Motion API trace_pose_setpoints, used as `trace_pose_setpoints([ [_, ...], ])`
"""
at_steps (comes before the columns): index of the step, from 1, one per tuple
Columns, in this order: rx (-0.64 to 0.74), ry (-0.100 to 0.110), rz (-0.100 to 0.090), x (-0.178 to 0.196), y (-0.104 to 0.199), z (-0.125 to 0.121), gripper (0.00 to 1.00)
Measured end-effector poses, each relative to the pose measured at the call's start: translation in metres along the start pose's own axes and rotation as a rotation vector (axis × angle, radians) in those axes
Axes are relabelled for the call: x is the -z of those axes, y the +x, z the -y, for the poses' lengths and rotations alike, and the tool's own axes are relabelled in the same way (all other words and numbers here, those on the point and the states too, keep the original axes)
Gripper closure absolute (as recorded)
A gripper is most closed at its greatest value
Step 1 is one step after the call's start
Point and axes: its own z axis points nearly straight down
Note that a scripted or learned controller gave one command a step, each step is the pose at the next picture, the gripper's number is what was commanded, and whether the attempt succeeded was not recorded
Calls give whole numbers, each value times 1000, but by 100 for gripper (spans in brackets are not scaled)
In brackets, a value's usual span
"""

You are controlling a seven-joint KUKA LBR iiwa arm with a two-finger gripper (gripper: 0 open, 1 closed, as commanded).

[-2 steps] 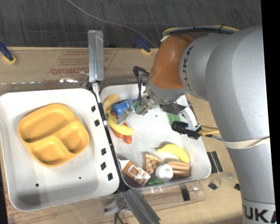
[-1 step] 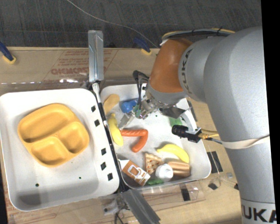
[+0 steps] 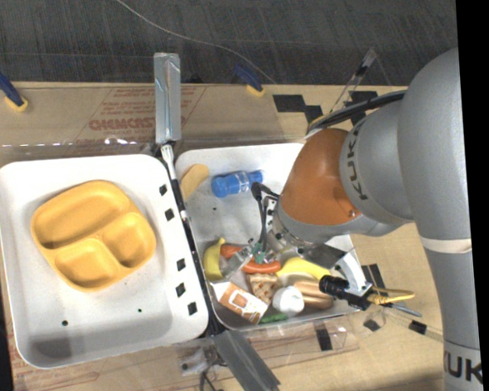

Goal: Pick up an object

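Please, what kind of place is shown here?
Probably a robotics lab bench for grasping trials: a KUKA arm reaches over two white bins, one holding a yellow tray, the other a jumble of small objects, and blue clamps hold a cardboard sheet.

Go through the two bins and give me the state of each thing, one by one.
left bin: holding the yellow divided tray.
yellow divided tray: right side up, lying flat.
right bin: cluttered, items piled at its near end.
blue bottle: on its side, at the right bin's far end.
gripper: lowered onto the pile; whether it holds anything cannot be told.
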Motion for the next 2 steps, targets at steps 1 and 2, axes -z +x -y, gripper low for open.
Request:
trace_pose_setpoints([
  [1, 5, -2, 0, 10, 0, -2, 100],
  [2, -314, -1, -3, 100, 55, -54, 100],
])
